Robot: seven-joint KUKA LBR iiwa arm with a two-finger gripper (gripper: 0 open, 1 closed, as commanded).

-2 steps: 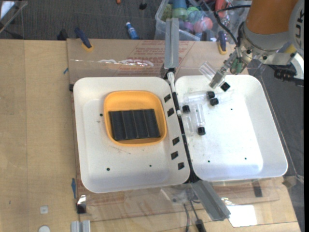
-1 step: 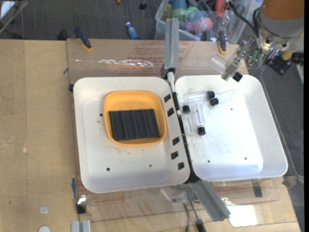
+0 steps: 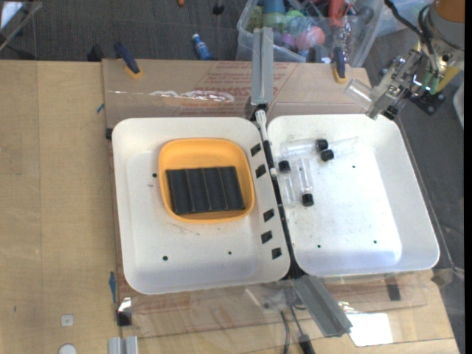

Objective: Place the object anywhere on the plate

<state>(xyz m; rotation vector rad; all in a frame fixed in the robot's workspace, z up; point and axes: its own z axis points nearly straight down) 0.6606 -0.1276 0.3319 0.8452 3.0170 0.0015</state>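
We see the orange plate (image 3: pixel 206 179) in the left bin (image 3: pixel 140 264) with a black ribbed block (image 3: pixel 205 190) already lying flat on it. In the right bin (image 3: pixel 383 227) lie small clear tubes with black caps (image 3: pixel 302 177) — well apart from the plate. The gripper (image 3: pixel 391 94) hangs above the right bin's far corner; whether it grips anything we cannot tell. If the block is our object, we judge the job done — we should lift away cleanly without nudging it.
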